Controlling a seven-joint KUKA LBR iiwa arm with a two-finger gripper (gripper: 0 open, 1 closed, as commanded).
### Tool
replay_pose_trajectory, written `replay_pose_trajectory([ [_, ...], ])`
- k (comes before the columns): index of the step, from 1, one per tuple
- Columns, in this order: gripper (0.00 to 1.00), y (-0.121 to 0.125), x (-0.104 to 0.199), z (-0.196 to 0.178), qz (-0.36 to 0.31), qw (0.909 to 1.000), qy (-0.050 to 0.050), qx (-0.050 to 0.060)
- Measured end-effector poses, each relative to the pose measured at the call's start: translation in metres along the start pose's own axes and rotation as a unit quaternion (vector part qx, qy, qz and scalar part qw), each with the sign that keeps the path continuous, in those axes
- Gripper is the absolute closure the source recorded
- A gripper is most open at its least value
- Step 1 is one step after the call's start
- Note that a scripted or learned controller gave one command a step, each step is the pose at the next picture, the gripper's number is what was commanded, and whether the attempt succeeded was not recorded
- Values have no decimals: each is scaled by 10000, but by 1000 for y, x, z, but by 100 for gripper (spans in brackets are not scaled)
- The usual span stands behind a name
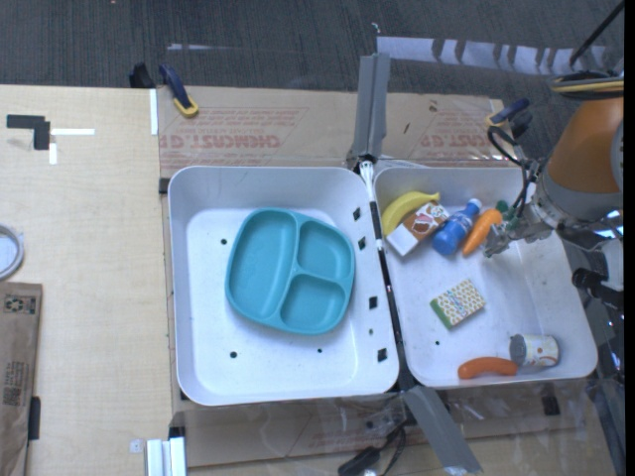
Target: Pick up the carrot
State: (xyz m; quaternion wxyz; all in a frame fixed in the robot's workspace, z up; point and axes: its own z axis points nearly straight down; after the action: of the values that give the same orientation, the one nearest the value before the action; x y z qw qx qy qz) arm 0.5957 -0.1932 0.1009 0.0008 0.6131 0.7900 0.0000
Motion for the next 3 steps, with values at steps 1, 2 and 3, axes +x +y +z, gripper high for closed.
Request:
replay_pose_trajectory([
  [1, 100, 0, -1, -9, 19, 10000, -6, -6],
  [2, 0, 0, -1, -9, 17, 10000, -5, -4],
  [3, 0, 0, -1, -9, 16, 10000, -5, -4],
])
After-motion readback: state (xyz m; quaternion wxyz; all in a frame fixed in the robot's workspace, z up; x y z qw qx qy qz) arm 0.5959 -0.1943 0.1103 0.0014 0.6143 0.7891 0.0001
